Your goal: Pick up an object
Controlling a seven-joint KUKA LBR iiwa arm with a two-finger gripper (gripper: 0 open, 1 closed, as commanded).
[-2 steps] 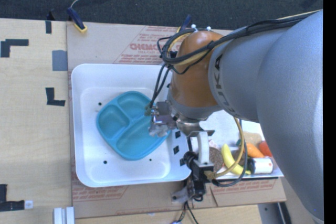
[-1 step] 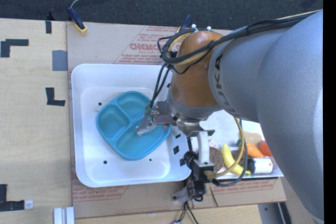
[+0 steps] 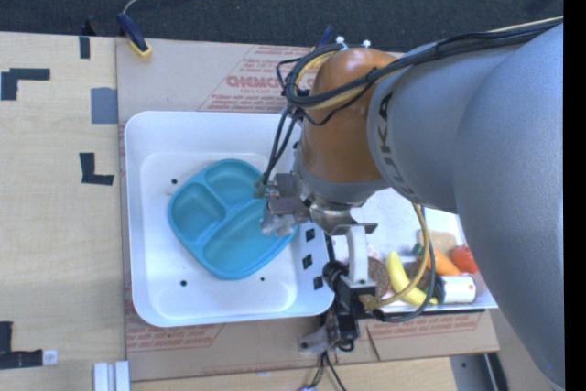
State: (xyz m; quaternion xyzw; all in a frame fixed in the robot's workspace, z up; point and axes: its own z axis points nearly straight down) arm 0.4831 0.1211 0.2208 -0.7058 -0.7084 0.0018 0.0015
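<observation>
The jaws [image 3: 277,213] are down at the right edge of a blue plate [image 3: 222,217]. They are small and dark, and the arm [image 3: 439,142] hides most of them, so I cannot tell if they are apart or together. I also cannot tell if they are touching the plate or just over it.

The blue plate has three parts in it, like a lunch tray. It lies in the left white bin [image 3: 146,197], near the middle, and it is tipped at a slant. The bin floor around it is bare, with a few small dark dots on it.

The arm is big and grey with an orange band [image 3: 341,124]. It comes in from the right and covers a lot of the right bin [image 3: 458,311]. Black wires [image 3: 295,87] loop around the orange part.

At the front of the right bin a yellow banana [image 3: 403,279] peeks out. Next to it is something orange like a carrot [image 3: 446,263], and something white [image 3: 458,289] just below that.

The bins sit on brown cardboard [image 3: 247,82] with red letters on it. The cardboard lies on a pale wood surface [image 3: 55,224] with grey marks.
</observation>
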